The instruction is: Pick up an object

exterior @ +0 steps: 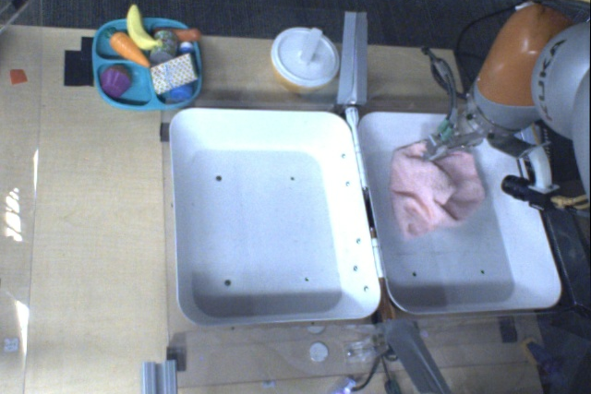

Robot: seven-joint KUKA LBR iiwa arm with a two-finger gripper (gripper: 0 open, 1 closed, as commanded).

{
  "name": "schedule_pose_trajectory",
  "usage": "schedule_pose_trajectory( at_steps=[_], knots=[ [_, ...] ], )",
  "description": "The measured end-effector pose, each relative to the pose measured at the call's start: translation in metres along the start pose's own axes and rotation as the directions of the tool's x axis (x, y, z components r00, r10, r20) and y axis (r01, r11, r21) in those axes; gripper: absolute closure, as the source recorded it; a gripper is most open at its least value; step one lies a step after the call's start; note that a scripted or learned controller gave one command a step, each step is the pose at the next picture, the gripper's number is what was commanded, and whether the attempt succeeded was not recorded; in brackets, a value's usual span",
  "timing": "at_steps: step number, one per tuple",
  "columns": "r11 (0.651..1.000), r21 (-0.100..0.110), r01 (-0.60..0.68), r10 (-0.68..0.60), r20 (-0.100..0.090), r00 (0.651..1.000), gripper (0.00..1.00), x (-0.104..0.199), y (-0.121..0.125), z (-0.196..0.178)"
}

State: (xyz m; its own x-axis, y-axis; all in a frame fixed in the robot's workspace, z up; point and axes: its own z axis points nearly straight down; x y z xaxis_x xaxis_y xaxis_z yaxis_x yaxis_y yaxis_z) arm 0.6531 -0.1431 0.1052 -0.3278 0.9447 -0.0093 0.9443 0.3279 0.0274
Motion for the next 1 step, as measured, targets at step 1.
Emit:
schedule_pose_trajectory(
  at_steps=[1],
  knots=[
    [1.000,0.000,0.000,0.000,0.000,1.000,0.00,-0.0001,-0.0001,0.0000]
  ],
)
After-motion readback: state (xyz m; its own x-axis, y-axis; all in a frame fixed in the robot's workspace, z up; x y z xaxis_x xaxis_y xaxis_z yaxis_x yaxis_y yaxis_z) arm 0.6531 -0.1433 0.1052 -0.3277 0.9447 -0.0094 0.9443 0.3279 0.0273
